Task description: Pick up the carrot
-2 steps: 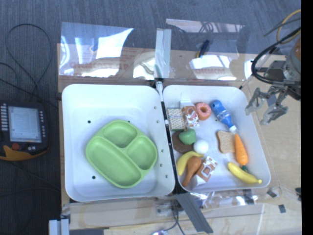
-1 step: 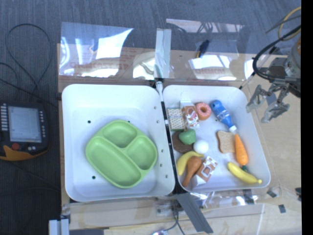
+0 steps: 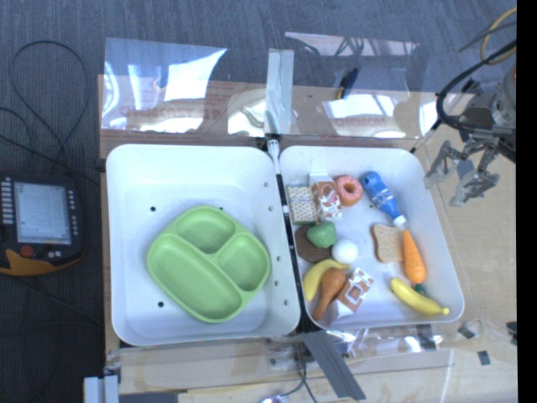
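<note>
Parked off the right bin's (image 3: 432,225) edge, gripper (image 3: 460,170) hanging splayed and empty, probably leaving a clear view of carrot (image 3: 412,257) beside bread slice (image 3: 388,243).

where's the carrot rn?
In the right bin, near its right wall: carrot lies between the bread slice and the banana.

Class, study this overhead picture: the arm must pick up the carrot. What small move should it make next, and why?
Probably bring the hand in over the right bin and stop above the carrot. The hand sits outside the bin's right rim, far from the carrot, which lies between the bread slice and the banana, so the approach should be straight down.
</note>
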